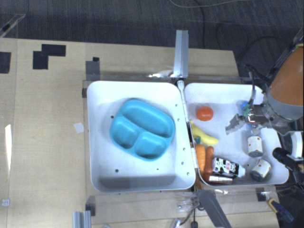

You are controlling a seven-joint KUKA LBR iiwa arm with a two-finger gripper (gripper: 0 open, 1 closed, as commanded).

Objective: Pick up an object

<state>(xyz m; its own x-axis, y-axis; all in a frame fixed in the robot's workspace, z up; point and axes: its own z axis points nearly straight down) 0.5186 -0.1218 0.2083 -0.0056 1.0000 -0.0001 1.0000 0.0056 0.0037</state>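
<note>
hand [236, 124] right of centre, over right bin [223, 91] | grip state: cannot tell | nearest: tomato [204, 113], apart | poised to descend

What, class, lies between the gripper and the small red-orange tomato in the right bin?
Nothing visible. The gripper hangs over the right bin, and only bare white bin floor separates it from the tomato to its left. The banana and carrot lie nearer the camera, off that line.
</note>
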